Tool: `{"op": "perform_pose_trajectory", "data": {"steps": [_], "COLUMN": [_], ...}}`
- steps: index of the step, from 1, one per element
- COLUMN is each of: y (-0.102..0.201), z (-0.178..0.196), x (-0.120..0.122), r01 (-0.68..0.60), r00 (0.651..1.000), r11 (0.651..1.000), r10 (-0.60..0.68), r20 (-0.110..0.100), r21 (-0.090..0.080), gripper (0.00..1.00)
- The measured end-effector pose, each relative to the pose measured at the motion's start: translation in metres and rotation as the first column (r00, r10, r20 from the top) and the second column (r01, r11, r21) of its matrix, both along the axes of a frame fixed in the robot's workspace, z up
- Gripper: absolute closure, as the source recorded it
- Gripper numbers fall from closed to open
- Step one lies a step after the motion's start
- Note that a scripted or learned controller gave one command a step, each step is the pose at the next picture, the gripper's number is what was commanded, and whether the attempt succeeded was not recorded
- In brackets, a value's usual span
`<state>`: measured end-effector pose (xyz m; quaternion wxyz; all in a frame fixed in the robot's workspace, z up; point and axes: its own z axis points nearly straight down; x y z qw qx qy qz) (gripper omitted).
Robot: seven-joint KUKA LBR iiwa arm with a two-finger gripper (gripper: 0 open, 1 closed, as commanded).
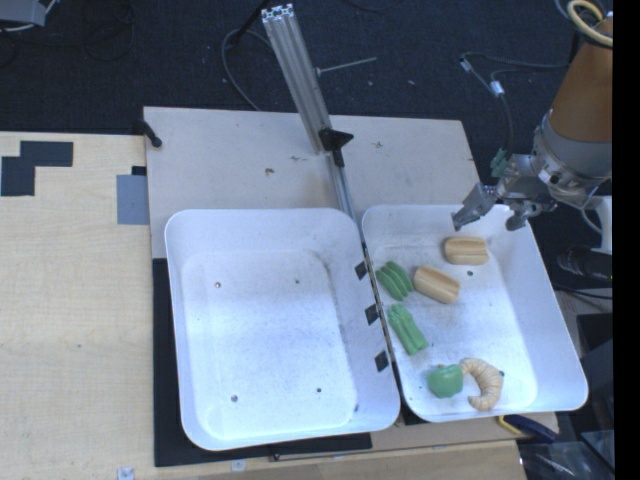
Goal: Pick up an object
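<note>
Gripper (492, 212), fingers spread wide and empty, is hovering above the right bin (556, 298) just beside the upper bun (466, 251); we are advising a centred, straight descent straddling it before closing.

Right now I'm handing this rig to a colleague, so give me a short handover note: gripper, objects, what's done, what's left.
Gripper: fingers spread open, holding nothing, above the right bin's far edge.
Objects, all in the right bin: tan roll just below the gripper, second tan roll, two ribbed green pieces, green pepper, shrimp.
Done: nothing lifted.
Left: descend, grasp, lift one object.
</note>
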<state>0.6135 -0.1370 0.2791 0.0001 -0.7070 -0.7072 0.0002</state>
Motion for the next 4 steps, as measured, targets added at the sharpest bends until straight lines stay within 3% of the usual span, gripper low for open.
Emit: {"op": "perform_pose_trajectory", "data": {"steps": [4], "y": [0.0], "z": [0.0], "x": [0.0], "r01": [0.0], "r00": [1.0], "r11": [1.0], "r10": [0.0], "r20": [0.0], "r21": [0.0], "gripper": [0.0]}}
